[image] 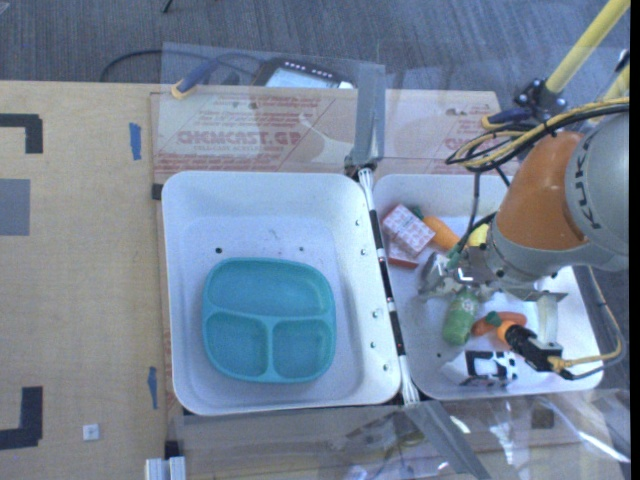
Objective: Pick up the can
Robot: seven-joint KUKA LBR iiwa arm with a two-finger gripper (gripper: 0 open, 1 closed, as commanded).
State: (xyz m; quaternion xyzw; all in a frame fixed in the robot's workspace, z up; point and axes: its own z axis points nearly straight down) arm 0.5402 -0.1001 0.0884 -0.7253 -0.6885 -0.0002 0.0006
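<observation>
Item: can (459,320), green, lying in the right bin (430,368), crowded by a carrot-like piece (498,321) at 3 o'clock and a red-white carton (405,230) at 11 o'clock.

Tool (447,273): set just above the can, at its 12 o'clock; whether apart or together cannot be told.

Risk, as judged: a neighbour is caught instead, or the can is rolled aside by an off-centre descent.

A teal divided plate (268,321) lies in the left bin (190,208); possibly a carrot (441,233) right.

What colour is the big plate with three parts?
Teal, a blue-green. The plate shows best in the camera view, in the left bin.
</observation>
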